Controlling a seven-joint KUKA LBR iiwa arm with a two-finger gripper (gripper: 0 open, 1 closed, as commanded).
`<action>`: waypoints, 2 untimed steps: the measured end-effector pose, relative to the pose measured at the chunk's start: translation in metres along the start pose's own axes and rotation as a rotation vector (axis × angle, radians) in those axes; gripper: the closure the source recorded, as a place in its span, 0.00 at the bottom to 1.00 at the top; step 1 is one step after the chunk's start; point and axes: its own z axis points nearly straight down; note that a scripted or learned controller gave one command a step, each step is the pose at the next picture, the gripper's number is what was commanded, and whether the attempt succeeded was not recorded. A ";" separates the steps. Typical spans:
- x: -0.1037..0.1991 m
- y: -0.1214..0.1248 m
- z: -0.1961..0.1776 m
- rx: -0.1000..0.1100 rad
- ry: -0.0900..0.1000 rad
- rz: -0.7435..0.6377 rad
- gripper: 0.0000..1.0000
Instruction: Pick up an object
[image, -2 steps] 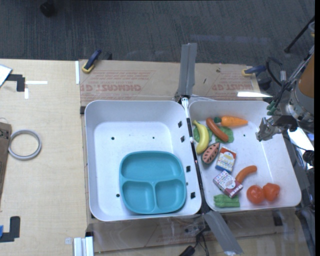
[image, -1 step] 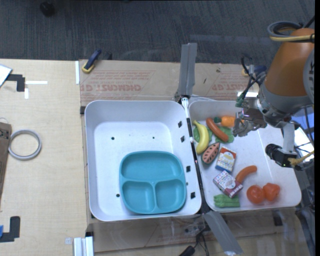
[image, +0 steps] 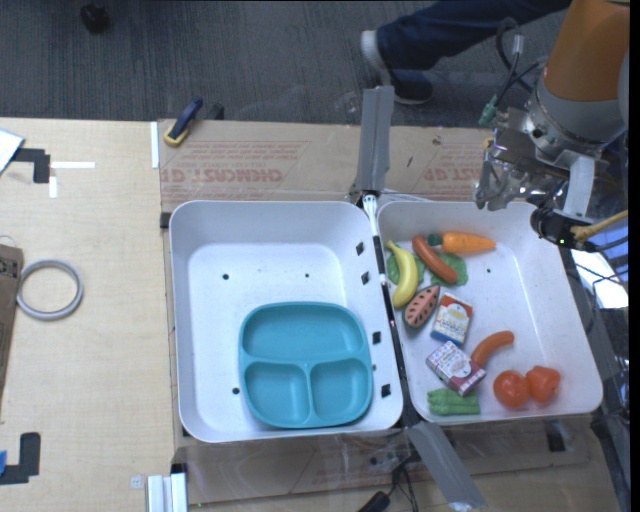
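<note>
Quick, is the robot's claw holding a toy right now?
Gripper: holding nothing, up over the right bin's back edge; open or shut cannot be told.

Dark grey carpet floor (image: 250, 50); pale wooden bench (image: 90, 330); cardboard sheet (image: 270, 165) behind bins.

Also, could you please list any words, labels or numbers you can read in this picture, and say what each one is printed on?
"CHEMCAST" or similar, partly legible red print, upside down, on the cardboard sheet behind the bins; the rest of that line is too blurred to read.
Print on the two small cartons, one and the other, in the right bin: too small to read.
</note>
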 end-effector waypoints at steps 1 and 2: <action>0.032 0.024 -0.044 0.001 -0.001 0.430 1.00; -0.013 0.026 -0.082 0.002 -0.001 0.817 1.00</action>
